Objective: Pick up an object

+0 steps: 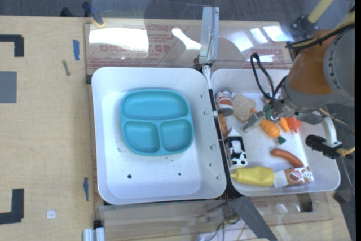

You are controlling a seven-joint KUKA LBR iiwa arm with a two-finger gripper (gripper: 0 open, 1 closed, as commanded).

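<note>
Lettering in faded red runs across the clear sheet (169, 45) behind the bins, too washed out to read. Beside the blue plate (157, 121), the right bin (330, 178) holds a carrot (270, 128), sausage (286, 156), yellow bottle (254, 176), bread (244, 107) and cow toy (237, 150). The gripper (271, 113) hangs just above the small orange carrot; whether it is apart or together, I cannot tell.
</note>
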